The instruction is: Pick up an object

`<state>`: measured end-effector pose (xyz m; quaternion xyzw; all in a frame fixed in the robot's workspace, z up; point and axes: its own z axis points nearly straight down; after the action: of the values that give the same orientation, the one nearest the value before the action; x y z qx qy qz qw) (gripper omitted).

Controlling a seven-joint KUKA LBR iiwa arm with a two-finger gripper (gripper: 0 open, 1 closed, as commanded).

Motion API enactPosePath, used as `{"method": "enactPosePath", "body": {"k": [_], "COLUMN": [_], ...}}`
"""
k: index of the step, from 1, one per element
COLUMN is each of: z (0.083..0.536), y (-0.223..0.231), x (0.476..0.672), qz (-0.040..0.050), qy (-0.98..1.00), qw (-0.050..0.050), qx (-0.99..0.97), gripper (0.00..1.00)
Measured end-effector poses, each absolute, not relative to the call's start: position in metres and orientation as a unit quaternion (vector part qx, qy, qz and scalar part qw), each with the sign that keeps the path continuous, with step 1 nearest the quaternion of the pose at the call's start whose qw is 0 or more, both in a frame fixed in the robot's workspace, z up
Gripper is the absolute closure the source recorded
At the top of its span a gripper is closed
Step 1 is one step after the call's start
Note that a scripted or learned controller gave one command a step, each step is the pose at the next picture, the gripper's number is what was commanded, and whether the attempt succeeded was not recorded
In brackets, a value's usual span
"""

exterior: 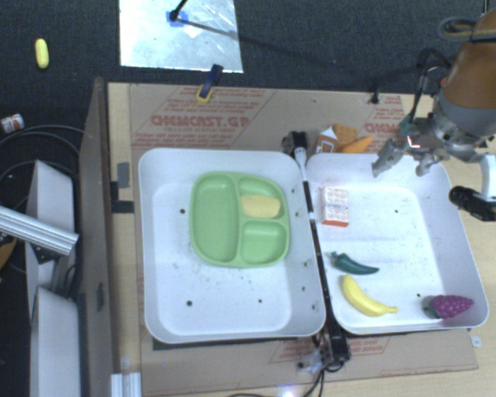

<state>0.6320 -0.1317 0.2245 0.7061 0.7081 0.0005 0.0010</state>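
Yellow plastic banana (367, 298): near front edge of right white bin (450, 222), long axis slanting toward front-right corner, beside dark green pepper (353, 263). Tool (405, 157): over the bin's back edge, fingers spread, empty; banana lies well forward of it.

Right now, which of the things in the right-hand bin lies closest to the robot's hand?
The small red-and-white box, at the bin's upper left, below the hand. The green pepper, banana and purple grapes lie farther down.

R bin (446, 213) mid bare; box (335, 206), pepper (353, 264), banana (366, 298), grapes (449, 306) ring it.
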Motion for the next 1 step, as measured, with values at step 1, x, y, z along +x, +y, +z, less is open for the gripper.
{"method": "enactPosePath", "body": {"k": [1], "z": [0.1418], "y": [-0.1092], "x": [0.5622], "qz": [-0.0021], "qy": [0.707], "qw": [-0.004], "qx": [0.707], "gripper": [0.00]}}
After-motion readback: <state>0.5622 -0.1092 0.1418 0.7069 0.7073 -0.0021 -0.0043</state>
